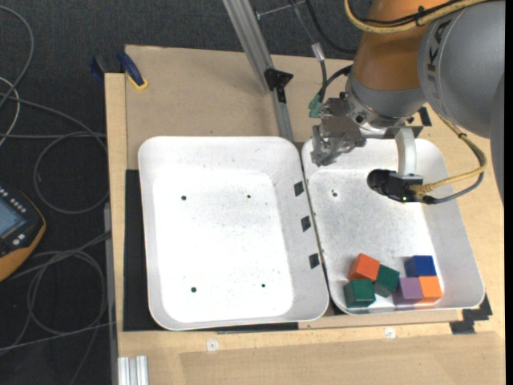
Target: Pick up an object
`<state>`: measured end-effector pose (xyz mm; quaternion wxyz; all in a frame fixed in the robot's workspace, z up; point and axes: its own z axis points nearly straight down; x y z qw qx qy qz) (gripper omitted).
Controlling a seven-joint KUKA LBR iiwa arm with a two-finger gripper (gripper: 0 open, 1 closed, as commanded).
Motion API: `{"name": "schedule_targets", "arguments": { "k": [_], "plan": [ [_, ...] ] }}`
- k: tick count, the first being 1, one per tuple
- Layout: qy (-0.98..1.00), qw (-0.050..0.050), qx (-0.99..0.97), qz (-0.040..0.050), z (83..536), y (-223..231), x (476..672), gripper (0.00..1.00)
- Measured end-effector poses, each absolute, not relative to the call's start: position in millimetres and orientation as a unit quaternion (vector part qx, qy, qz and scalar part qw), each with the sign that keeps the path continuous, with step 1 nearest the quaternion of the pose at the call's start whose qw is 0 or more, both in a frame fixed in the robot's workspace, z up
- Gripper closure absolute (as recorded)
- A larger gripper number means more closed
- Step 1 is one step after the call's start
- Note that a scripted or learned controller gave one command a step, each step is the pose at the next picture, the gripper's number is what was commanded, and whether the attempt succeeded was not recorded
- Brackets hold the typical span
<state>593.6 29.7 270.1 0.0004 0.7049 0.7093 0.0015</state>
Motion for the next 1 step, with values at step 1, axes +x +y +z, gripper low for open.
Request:
{"name": "schedule_targets", "arguments": {
  "k": [1],
  "plan": [
    [0.709, -0.001, 0.705, -0.0005, 244.1, 74.0, 607.2, 1.0]
  ]
}}
